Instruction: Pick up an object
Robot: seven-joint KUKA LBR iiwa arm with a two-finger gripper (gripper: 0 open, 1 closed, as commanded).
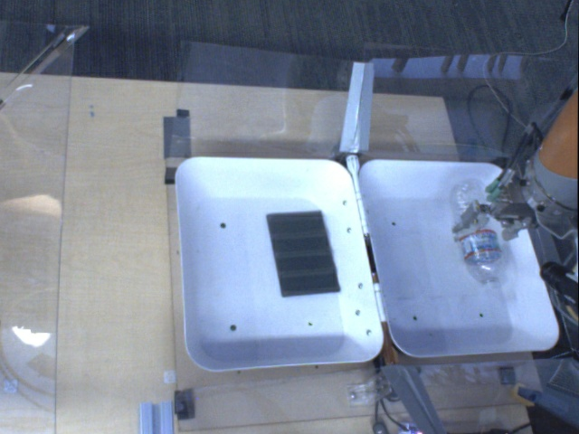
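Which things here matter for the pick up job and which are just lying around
Part of the job:
- gripper, over the right bin
- clear plastic bottle, lying in the right bin directly under the gripper

Just lying about:
- dark ribbed rectangular pad, flat in the left bin
- metal divider post behind the bins
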